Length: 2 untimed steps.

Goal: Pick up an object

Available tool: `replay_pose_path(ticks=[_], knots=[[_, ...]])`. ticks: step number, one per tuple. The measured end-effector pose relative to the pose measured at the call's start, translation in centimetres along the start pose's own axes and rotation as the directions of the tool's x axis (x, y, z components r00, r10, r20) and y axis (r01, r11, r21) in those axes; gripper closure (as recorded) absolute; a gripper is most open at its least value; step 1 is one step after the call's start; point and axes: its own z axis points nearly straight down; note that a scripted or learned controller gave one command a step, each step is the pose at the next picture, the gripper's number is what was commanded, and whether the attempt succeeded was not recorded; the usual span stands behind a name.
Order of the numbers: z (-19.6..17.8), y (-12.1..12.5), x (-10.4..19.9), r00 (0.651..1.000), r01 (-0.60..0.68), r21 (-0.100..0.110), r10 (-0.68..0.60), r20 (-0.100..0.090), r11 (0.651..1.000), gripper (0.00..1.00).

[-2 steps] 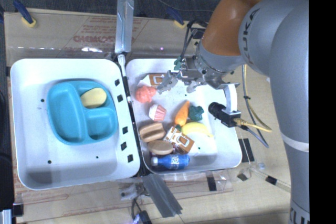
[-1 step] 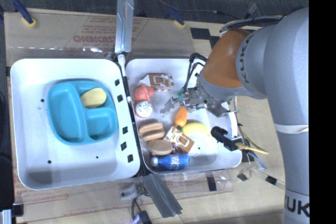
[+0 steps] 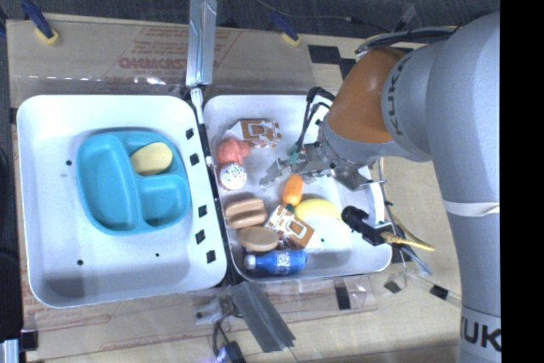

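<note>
The grey arm reaches in from 3 o'clock over the right bin. Its end effector hangs above a small orange carrot, whose long axis runs 12 to 6; whether it grips, I cannot tell. A yellow lemon crowds the carrot at 4 o'clock, a bun at 8 o'clock, a blue bottle lower

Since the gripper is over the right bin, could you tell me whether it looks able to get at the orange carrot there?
Probably yes: the gripper hovers just above the carrot, whose top looks uncovered, though the yellow lemon crowds it.
</note>
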Motion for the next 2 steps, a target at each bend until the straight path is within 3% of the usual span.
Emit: replay_pose_path(ticks=[1, 2], knots=[[1.92, 0.58, -3.26, 0.997, 0.077, 0.000, -0.077, 0.000, 0.997, 0.00], [1.00, 0.66, -3.30, 0.997, 0.082, 0.000, -0.082, 0.001, 0.997, 1.00]])
